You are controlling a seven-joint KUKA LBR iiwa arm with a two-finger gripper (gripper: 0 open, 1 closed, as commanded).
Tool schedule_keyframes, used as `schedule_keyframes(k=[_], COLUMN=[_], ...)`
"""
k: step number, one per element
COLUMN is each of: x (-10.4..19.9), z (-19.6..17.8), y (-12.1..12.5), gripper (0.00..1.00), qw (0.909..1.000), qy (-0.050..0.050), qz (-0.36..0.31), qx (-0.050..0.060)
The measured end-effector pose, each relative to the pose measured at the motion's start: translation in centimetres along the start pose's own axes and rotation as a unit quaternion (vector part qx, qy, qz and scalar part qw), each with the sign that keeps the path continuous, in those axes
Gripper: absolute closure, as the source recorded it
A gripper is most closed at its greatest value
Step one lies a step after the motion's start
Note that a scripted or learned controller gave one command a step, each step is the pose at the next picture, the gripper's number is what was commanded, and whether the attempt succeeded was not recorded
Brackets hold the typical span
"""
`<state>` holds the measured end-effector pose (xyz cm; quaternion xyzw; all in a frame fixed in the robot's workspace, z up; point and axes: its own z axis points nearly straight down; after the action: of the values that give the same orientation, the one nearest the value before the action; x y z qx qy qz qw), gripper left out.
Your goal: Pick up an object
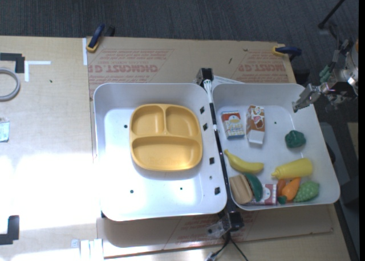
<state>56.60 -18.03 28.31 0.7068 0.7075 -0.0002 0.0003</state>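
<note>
The right bin (274, 93) holds several toy foods: a red-and-white carton (232, 124), a brown-and-white carton (256, 124), a dark green lump (295, 139), a banana (244, 164), a yellow squash-like piece (293, 168), a bread roll (240, 188), an orange carrot (290, 187) and a light green bumpy piece (307, 191). My gripper (302, 101) hangs over the far right corner of this bin, above and to the right of the dark green lump. Nothing is seen in it.
The left bin (114, 157) contains a yellow divided plate (166, 138). Both bins rest on a cardboard sheet (137, 63) held by clamps (96, 37) at the back. A metal divider clip (205, 76) sits between the bins.
</note>
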Motion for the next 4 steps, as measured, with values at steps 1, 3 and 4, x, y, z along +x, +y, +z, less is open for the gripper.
schedule_keyframes(k=[1, 3, 4], x=[4.6, 7.8, 7.7], z=[18.0, 19.0, 18.0], y=[-1.4, 7.3, 7.4], gripper=[0.0, 0.0, 1.0], qw=[0.9935, 0.982, 0.9822], qy=[0.001, 0.0, -0.001], qz=[-0.114, -0.189, -0.188], qx=[0.0, -0.001, -0.002])
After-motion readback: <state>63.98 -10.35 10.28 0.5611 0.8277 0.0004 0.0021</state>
